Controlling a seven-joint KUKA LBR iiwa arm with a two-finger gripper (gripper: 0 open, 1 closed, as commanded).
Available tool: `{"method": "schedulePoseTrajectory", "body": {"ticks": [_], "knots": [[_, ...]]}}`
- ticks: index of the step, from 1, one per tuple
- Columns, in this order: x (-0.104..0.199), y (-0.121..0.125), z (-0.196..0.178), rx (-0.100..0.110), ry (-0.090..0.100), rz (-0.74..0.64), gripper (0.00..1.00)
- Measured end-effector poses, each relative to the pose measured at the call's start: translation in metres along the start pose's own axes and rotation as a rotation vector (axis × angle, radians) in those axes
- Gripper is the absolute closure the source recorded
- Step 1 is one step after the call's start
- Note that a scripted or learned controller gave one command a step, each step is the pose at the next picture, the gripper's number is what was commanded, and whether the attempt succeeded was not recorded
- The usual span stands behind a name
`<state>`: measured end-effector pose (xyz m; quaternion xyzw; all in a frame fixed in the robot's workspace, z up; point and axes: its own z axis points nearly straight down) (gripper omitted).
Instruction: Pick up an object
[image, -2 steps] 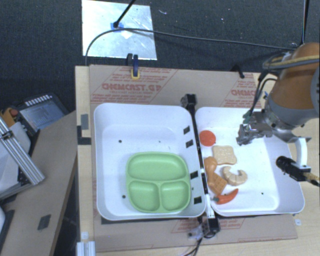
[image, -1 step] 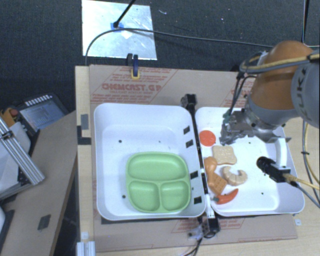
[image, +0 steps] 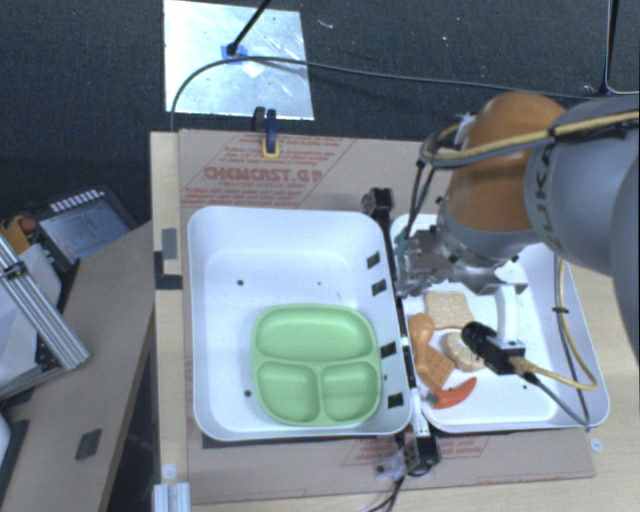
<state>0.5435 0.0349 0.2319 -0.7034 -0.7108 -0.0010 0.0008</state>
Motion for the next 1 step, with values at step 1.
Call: {"method": "schedulePoseTrajectory", "body": {"ticks": [1], "knots": [[0.0572, -0.0035, 0.0137, 0.001, 0.000, 0.000, 1.00]]}}
